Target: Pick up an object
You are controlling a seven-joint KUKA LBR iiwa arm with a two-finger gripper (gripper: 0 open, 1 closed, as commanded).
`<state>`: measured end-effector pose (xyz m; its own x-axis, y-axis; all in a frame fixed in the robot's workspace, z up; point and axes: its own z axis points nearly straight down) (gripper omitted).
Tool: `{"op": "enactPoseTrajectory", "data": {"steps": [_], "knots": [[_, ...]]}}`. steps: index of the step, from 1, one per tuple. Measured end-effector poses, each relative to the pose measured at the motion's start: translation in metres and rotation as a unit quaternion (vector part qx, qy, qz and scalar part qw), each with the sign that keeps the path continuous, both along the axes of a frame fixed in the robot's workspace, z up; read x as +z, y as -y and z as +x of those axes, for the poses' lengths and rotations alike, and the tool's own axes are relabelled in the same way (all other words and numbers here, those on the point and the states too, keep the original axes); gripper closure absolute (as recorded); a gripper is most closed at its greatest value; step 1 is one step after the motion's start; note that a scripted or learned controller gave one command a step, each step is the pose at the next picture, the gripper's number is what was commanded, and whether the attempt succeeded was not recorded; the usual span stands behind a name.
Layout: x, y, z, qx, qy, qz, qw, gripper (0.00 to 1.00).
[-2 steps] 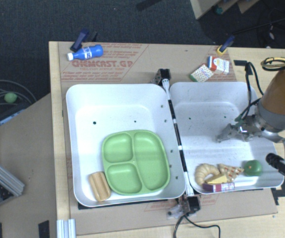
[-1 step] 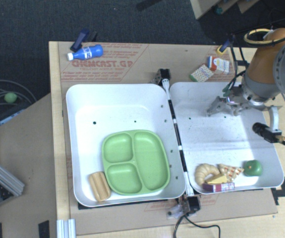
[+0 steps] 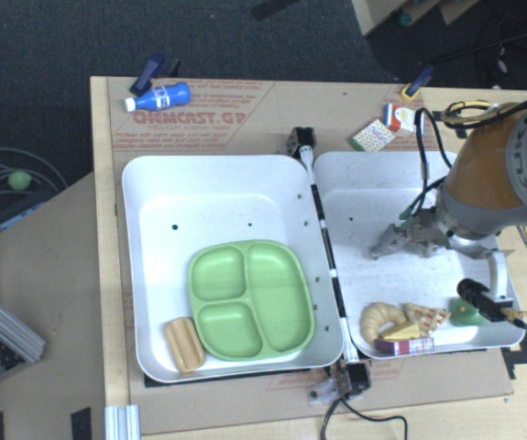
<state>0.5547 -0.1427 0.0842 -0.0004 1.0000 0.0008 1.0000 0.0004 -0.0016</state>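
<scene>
Croissant (image 3: 381, 319) and small items lay along right bin (image 3: 355, 177) front wall. Your gripper (image 3: 384, 245) hung above bare floor mid-bin, fingers narrow, holding nothing; approach step, descent over croissant needed next

The arm (image 3: 506, 168) runs off the right edge, and its pincer (image 3: 389, 243) is too blurred to read
</scene>
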Motion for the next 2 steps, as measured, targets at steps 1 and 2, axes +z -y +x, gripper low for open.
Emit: {"op": "enactPoseTrajectory", "data": {"steps": [1, 2], "knots": [[0.052, 0.040, 0.113, 0.000, 0.003, -0.0014, 1.0000, 0.00], [-0.001, -0.026, 0.072, 0.001, -0.001, 0.0007, 1.0000, 0.00]]}}
